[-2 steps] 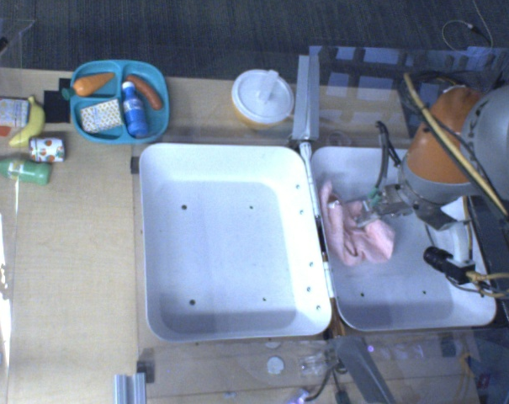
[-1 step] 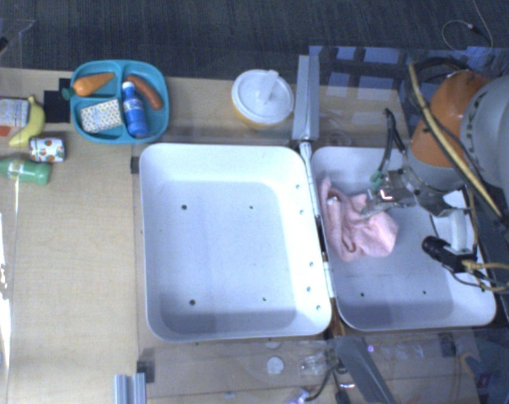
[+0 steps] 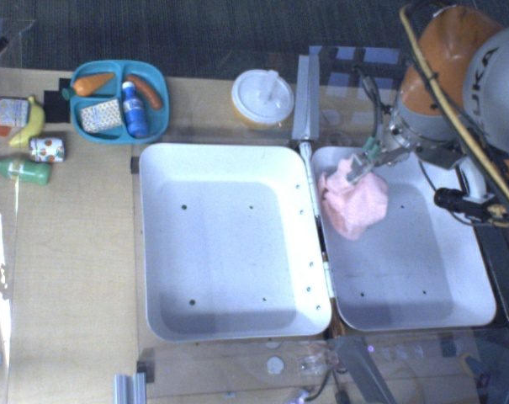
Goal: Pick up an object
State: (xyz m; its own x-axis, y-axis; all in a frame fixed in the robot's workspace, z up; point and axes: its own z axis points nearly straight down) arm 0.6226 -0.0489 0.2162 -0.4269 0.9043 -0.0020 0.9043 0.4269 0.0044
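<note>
Orange-banded arm [image 3: 456, 53] sat highest in the camera view and closest to the lens, entering from the upper right. I logged its grey body sloping down and to the left, with a black cable looped over the orange section. The wrist narrowed to the gripper [image 3: 361, 165], which pointed down-left at the upper left part of the right bin [image 3: 439, 301].

Gripper tips met the top edge of the pink cloth [image 3: 353, 200]. A fold of cloth was drawn up to a peak at the tips, so I recorded the jaws as pinched on that fold. The rest of the cloth lay crumpled on the bin floor, close to the bin's left wall and in its upper half.

Left bin [image 3: 229, 310] sat just beside the right bin, their rims touching along the middle.

On the bench beyond the bins I noted a white lidded cup [image 3: 262, 97] near the top of the left bin. A blue divided tray [image 3: 157, 82] farther left held a carrot [image 3: 94, 83], a blue bottle [image 3: 135, 108] and other toy food. At the far left lay a banana [image 3: 31, 123], a small can [image 3: 46, 149] and a green bottle [image 3: 18, 170].
</note>
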